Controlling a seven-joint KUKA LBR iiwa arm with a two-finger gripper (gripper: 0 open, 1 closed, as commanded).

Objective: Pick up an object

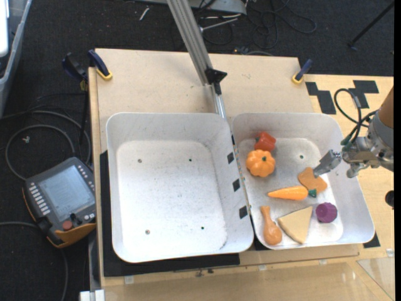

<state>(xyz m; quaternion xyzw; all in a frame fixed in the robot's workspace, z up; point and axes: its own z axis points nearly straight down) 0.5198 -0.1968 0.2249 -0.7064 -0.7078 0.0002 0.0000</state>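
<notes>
- The small orange piece (311,180) lies in the right bin (351,168), above the carrot (289,194).
- My gripper (335,162) hangs just beside it; I cannot tell how wide the fingers are.
- I fear they push the piece aside, since it lies flat.

The arm reaches in from the right, its end effector (332,163) angled down-left, fingers slightly parted.
</notes>
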